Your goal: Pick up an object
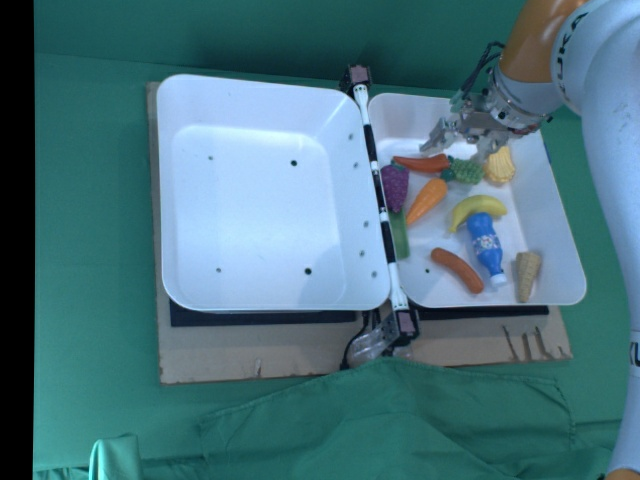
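My gripper [463, 145] hangs over the far part of the right bin [560, 268], its fingers spread open with nothing between them. Just below it lie a red chili [420, 163], a green leafy toy [465, 172] and a yellow corn-like piece [500, 165]. Further toward the front are purple grapes [394, 186], an orange carrot [427, 200], a banana [477, 208], a blue bottle [485, 246], an orange sausage [457, 270], a pale cone [527, 273] and a green cucumber [399, 236] by the left wall.
The left bin [200, 98] sits beside the right one, with a black-and-white divider bar [378, 183] between them. Both rest on cardboard [250, 363] over green cloth. A fold of cloth [400, 418] lies at the front.
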`<state>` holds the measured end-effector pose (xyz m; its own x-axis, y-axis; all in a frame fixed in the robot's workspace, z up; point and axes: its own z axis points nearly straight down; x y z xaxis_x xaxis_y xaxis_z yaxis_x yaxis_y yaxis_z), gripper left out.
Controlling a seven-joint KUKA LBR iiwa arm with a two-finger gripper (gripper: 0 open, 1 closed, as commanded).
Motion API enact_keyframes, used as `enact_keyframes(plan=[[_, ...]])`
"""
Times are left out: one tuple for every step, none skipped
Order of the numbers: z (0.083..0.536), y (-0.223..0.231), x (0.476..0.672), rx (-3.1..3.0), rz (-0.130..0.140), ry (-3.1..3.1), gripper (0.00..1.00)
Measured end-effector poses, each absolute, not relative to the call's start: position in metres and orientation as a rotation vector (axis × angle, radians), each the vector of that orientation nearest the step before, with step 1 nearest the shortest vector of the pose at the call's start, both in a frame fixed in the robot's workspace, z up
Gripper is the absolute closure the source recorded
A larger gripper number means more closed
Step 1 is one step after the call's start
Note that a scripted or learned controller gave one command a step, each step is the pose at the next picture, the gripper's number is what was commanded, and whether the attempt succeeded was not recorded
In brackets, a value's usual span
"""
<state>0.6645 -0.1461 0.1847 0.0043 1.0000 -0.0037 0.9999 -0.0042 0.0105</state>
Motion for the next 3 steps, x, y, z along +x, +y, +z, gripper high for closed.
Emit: enact_keyframes(plan=[[0.2,-0.147,0.668,2.213,0.016,2.201,1.0],[0.251,-0.186,0.703,2.217,0.008,2.207,1.0],[0.23,-0.176,0.678,2.225,-0.002,2.215,1.0]])
